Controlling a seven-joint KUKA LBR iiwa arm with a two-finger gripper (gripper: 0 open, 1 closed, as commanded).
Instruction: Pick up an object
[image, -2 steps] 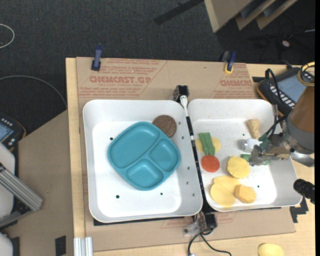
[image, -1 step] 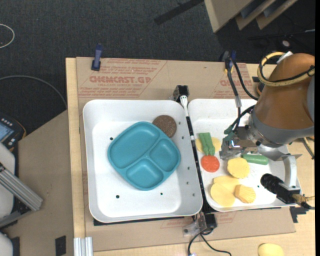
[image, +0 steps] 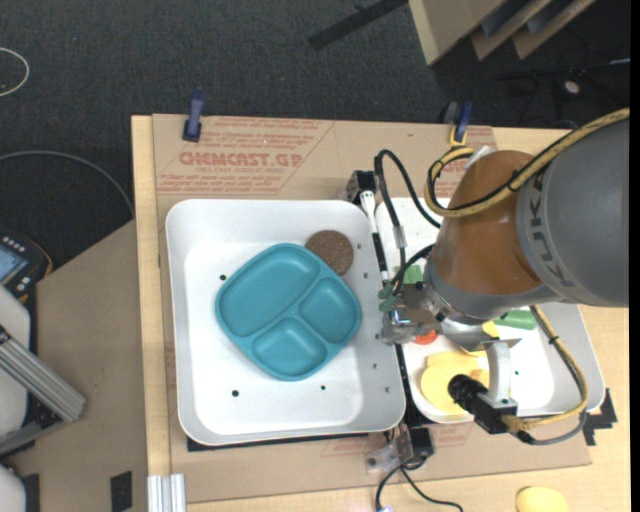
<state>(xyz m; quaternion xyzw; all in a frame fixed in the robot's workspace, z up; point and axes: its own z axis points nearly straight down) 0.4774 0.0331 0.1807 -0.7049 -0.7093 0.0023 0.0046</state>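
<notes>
The grey arm (image: 560, 220) with its orange band looms over the right bin (image: 590, 385), hiding the pincer, whose state I cannot tell. Likely the reaching step: a yellow object (image: 440, 378) lies beneath; next comes descending squarely and closing on it.

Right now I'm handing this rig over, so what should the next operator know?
Gripper: hidden under the arm's wrist over the right bin; finger state unreadable, no object seen held.
Left bin: teal divided plate, with a brown round piece at its far edge.
Right bin: a yellow item, an orange piece and a green piece peeking out beside the arm.
Done: no pick confirmed.
Left: grasp and lift one object.
</notes>
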